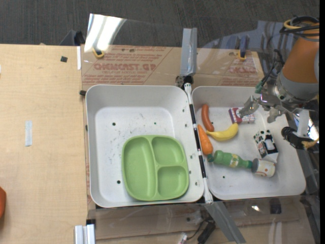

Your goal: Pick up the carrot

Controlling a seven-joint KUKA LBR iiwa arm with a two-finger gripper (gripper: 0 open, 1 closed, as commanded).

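The gripper [260, 103], claws spread and holding nothing, hovers above the right bin's [297, 184] far side, well apart from the carrot [204, 139], which lies against the bin's left wall beside a banana [224, 132].

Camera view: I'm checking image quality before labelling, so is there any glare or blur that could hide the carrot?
In the camera view, glare falls on the clear panel behind the bins, well away from the carrot, which is evenly lit and sharp against the right bin; the end effector looks slightly soft, and shadows are faint.
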